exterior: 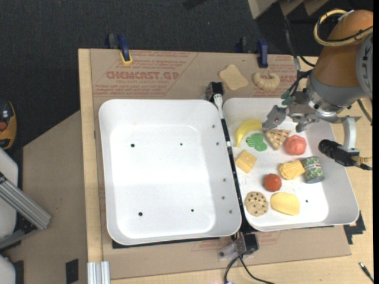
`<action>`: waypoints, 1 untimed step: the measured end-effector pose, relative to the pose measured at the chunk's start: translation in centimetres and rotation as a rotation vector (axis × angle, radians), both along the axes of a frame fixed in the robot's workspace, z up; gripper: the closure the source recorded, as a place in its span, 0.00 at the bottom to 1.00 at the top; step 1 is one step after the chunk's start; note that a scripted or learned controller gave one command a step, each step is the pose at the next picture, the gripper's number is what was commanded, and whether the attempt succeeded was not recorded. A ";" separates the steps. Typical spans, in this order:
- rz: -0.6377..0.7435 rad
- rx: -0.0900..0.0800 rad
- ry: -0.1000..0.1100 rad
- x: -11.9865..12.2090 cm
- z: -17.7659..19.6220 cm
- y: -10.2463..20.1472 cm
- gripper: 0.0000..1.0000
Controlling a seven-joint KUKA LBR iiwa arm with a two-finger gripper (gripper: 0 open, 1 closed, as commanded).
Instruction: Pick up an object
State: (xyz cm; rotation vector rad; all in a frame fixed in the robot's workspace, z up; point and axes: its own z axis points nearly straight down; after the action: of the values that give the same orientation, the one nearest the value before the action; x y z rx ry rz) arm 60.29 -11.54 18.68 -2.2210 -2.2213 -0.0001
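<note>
The left bin [160, 170] lies bare and white beside the right bin [340, 209], their inner rims touching along the middle of the bench. The right bin carries a scatter of toy food: a yellow banana [246, 130] near the dividing rim, a green leafy piece [256, 141] just below it, a pale cheese wedge [246, 161], a chocolate-chip cookie [256, 203], a small red tomato [272, 182], a yellow lemon-like piece [285, 203], a waffle-patterned slice [276, 138], a red ball-shaped fruit [295, 144], a corn piece [291, 170] and a small printed can [313, 170]. Further right, the gripper [289, 117] hangs over the upper part of this bin with its two fingers spread apart and nothing between them, just above the waffle-patterned slice and the red fruit.

The step in hand looks like the approach before a grasp. The waffle-patterned slice seems the likeliest target: tan, flat, triangular, lying touching the green piece and just beside the red fruit. The next move would call for a straight descent with the fingers straddling it, without nudging those close neighbours
</note>
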 end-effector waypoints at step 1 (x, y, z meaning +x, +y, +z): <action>-0.004 0.000 0.007 0.8 -9.7 -5.6 0.00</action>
State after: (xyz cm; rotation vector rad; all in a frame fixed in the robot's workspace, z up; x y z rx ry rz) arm 61.13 -17.10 8.93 -2.2216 -2.2138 0.0066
